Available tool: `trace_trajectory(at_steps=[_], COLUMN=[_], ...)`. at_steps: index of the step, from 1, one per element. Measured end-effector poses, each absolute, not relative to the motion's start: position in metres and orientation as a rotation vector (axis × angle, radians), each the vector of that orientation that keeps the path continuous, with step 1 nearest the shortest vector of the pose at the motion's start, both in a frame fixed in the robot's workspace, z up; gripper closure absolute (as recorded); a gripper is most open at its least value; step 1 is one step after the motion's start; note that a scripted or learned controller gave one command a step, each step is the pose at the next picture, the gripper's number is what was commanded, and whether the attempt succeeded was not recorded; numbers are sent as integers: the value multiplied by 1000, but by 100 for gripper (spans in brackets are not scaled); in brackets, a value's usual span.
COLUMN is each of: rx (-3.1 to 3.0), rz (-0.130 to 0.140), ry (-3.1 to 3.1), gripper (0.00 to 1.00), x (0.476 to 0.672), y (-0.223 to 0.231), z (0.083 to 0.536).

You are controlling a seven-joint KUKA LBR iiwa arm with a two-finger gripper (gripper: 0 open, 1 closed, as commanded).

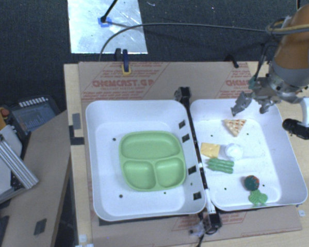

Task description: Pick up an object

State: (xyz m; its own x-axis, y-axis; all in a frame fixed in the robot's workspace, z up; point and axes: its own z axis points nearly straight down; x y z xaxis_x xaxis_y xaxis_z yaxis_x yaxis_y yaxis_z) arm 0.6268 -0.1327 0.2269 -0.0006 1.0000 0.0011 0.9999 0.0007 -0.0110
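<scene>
My gripper (253, 106) hangs over the far edge of the right bin (280, 155), its two fingers spread open with nothing between them. Just below and left of it lies a tan waffle-patterned wedge (235, 125). Further toward the front sit a yellow cheese slice (210, 149), a small white round object (233, 151) and a green bean pod (220, 166). Near the front of the bin are a dark red-and-teal ball (251, 182) and a green leafy piece (258, 197).
The left bin (101, 149) holds a light green divided plate (150, 161). A black-clipped divider (192, 144) runs between the two bins. The arm's orange band (294, 35) rises at the upper right.
</scene>
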Motion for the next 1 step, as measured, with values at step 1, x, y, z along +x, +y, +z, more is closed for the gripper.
trace_trajectory(at_steps=[1], rx=[-2219], rz=[-1], ry=[-2225], gripper=[0], x=[629], y=[-132], z=[235])
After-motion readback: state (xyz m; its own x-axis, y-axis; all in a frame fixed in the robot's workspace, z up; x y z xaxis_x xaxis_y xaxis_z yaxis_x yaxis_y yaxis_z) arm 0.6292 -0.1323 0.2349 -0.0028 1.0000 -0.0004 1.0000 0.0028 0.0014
